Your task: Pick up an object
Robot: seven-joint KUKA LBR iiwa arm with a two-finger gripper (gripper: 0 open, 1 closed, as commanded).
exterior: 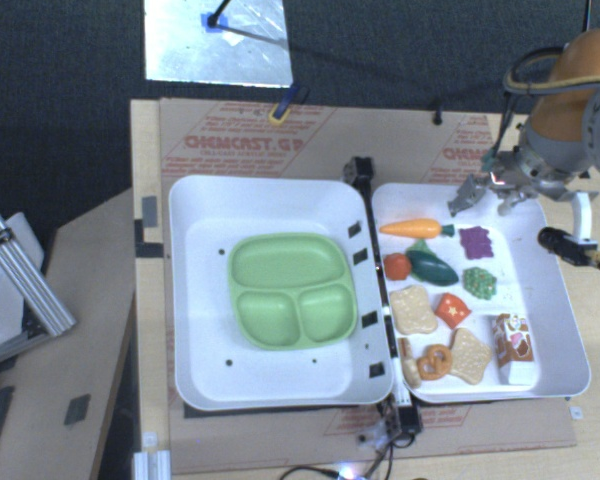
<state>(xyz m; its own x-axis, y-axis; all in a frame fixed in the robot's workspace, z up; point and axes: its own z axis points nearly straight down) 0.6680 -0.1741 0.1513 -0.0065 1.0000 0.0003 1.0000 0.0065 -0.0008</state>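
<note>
Hovering over the far edge of the right shallow white bin [555, 298], the two-finger gripper [485, 196] had its fingers spread apart and held nothing between them. Just below it in that bin lay the orange plastic carrot [414, 229], beside a purple toy grape bunch [475, 241] and a dark green toy pepper [432, 267]. A light green divided plate [290, 290] sat in the left white bin [200, 268].

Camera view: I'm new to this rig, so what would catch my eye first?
A green divided plate sits in the middle of the left bin. The right bin holds toy food, with an orange carrot at the top. The gripper hangs over that bin's top right corner.
</note>
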